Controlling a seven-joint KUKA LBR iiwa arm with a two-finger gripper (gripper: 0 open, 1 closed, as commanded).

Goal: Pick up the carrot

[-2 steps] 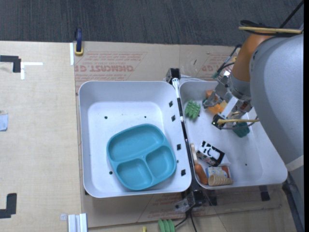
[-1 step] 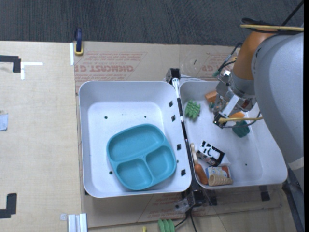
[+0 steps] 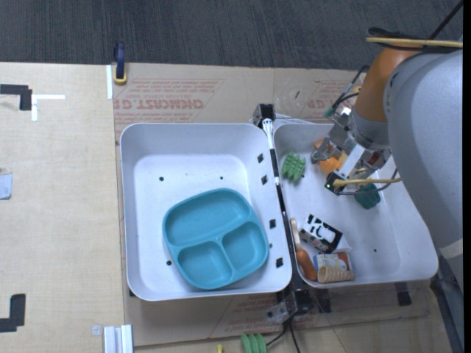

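In the right bin [image 3: 397, 248], an orange, carrot-coloured piece [image 3: 324, 157] lies near the back left, right against my gripper [image 3: 341, 155]. The gripper is low over that spot, with the grey arm coming down from the right. Whether the orange piece is in its grasp is hidden by the wrist. A second orange-red elongated thing [image 3: 305, 262] lies along the bin's left wall at the front corner.
The right bin also holds a green ridged toy [image 3: 293, 166], a teal thing [image 3: 367, 196], a black-and-white item [image 3: 322, 232] and a small printed box [image 3: 335, 266]. The left bin [image 3: 147, 160] bears a blue divided plate [image 3: 215, 237].
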